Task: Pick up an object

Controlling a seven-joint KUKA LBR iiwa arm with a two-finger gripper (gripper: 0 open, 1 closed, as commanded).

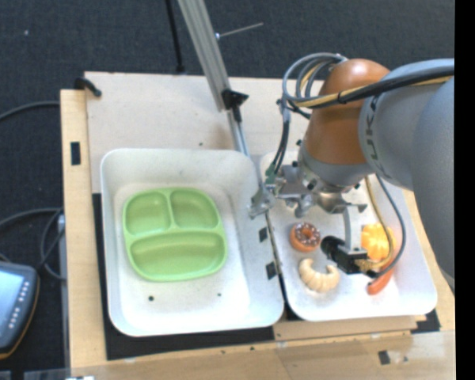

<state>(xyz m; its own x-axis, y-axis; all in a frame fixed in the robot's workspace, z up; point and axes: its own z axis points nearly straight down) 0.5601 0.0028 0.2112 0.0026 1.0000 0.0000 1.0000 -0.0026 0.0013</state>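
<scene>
A pale wooden table point(158, 109) on dark carpet carries 2 shallow white plastic bins side by side, and the grey arm with an orange band point(412, 125) reaches over the far end of the right bin point(412, 283). The jaws sit under the wrist, hidden at this angle, so I cannot tell how wide they stand or whether they grip anything. Just below them lies a small brown ring doughnut with pale sprinkles point(305, 236), then a pale curved croissant-shaped piece point(318, 275), with a lumpy yellow piece point(374, 240) and an orange carrot-like stick point(380, 282) to their right; further out, the left bin point(182, 161) holds a green plastic plate with 3 compartments point(174, 233).
</scene>
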